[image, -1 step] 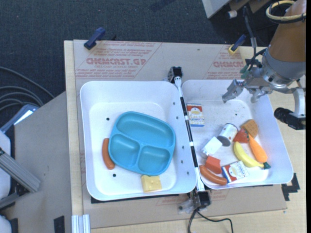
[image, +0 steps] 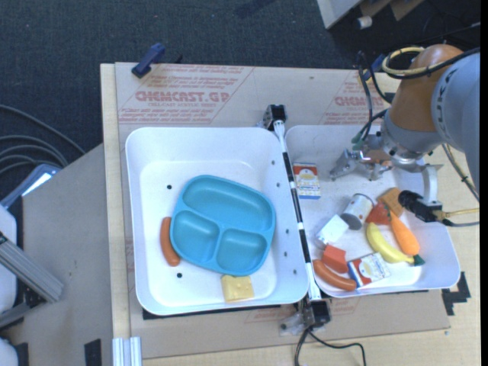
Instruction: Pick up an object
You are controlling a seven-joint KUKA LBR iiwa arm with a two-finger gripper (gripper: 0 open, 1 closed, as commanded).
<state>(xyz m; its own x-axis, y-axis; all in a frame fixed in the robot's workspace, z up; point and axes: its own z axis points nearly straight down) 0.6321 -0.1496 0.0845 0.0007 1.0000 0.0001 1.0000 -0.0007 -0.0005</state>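
Right bin, near end: sausage [image: 333, 275], small carton [image: 370, 268], banana [image: 386, 244], carrot [image: 403, 232].
Left bin [image: 145, 204]: blue divided plate [image: 223, 224], sausage, cheese wedge [image: 238, 287].
Gripper [image: 352, 162]: over right bin's far part, fingers apart, holding nothing.

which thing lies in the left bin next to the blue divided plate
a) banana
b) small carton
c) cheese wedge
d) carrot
c: the yellow cheese wedge lies at the near edge of the blue plate in the left bin; the banana, carrot and small carton all lie in the right bin.
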